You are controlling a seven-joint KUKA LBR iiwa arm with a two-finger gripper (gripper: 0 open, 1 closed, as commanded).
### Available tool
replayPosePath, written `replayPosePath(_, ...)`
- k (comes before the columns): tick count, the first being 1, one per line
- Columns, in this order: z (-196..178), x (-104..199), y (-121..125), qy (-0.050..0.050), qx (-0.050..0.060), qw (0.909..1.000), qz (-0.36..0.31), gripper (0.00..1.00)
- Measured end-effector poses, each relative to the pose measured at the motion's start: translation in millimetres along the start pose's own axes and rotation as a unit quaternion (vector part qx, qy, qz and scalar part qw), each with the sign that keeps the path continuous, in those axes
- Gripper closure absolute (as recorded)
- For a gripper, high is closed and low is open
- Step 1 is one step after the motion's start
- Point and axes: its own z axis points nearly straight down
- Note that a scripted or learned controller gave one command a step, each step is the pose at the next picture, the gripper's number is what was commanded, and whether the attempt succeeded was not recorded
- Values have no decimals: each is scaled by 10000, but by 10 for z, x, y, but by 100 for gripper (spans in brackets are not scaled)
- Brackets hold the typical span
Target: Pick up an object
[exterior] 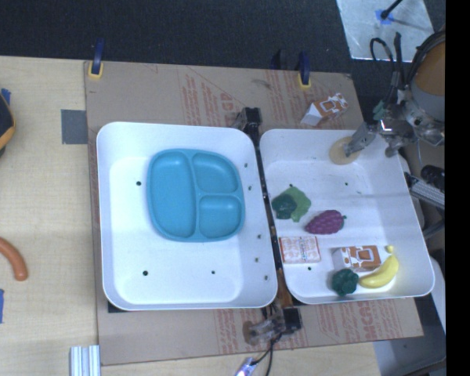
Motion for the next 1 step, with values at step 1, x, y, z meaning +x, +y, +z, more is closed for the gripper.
replayPosePath(1,561,57,-1198,4,27,10000,-1,0)
